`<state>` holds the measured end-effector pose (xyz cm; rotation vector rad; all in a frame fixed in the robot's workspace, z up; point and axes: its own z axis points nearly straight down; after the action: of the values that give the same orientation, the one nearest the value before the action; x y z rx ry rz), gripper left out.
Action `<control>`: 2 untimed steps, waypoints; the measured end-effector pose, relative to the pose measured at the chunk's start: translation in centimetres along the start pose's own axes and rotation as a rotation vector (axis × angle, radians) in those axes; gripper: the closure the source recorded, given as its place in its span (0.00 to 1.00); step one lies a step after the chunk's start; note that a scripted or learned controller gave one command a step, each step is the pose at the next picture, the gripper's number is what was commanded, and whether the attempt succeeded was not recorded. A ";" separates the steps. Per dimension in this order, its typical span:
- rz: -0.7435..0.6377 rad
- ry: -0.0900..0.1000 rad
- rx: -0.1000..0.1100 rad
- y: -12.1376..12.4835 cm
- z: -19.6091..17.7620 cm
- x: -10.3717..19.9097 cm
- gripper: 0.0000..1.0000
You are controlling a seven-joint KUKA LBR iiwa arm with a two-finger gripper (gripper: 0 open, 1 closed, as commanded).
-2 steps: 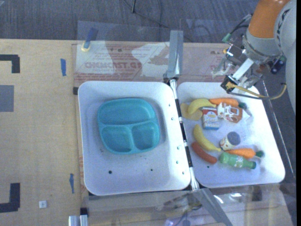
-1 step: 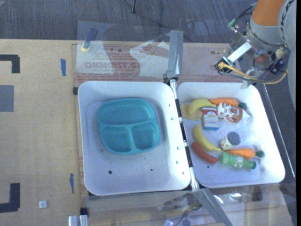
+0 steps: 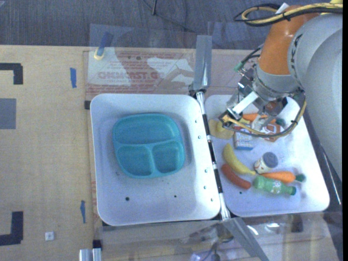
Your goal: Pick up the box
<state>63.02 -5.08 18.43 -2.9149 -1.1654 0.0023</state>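
Bench (image 3: 43, 145), tan, with blue tape marks and black corner marks along its left side.

My arm (image 3: 310, 48): grey, comes in from the right, orange band above the wrist, yellow and black cables looped over the top. It bends down over the far end of the right bin.

Left bin (image 3: 109, 200): white, shallow. In it a teal tray (image 3: 148, 144) with three compartments, lying flat toward the far left of the bin floor.

Right bin (image 3: 318, 192): white, touching the left bin along the middle seam. Holds all the small items.

My gripper (image 3: 254, 115): low over the far part of the right bin, tangled in view with cables and a white bracket. Whether the tips are apart or together, I cannot tell; they are buried in clutter.

Box (image 3: 244, 141): small, blue and white, lying on the bin floor just in front of my gripper, near the bin's left wall. Not lifted.

Banana (image 3: 235, 160): yellow, just in front of the box.

Green bottle (image 3: 273, 186): lying on its side at the near end.

Carrot (image 3: 278, 175): orange, just behind the bottle.

Sausage (image 3: 235, 177): red, angled, beside the banana's near end.

Grey round lid or can (image 3: 269, 159): between box and carrot.
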 end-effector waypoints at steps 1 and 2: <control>0.041 0.001 -0.002 2.0 -0.1 2.4 0.00; -0.105 0.004 -0.003 5.7 9.7 -3.7 0.00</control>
<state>64.29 -11.75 8.74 -2.8507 -1.3178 -0.0059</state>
